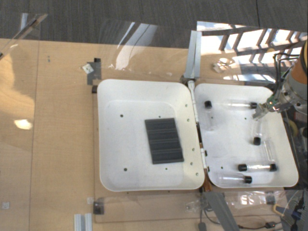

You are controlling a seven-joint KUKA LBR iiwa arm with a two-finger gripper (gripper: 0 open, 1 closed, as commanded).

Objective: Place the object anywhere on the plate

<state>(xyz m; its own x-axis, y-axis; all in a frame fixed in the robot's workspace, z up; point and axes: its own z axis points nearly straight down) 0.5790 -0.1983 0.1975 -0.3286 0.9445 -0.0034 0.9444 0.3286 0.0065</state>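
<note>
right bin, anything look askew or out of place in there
Nothing looks spilled or broken. The clear tubes with black caps in the right bin lie scattered at different angles, some crosswise, one running lengthwise, not lined up. The dark ribbed plate in the left bin sits slightly tilted against the bin's edges.

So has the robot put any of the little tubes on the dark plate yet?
Not yet. The dark ribbed plate in the left bin has nothing on it. The clear tubes all lie in the right bin, and the end effector is just over that bin's far right corner. Picking and placing are still left.
</note>
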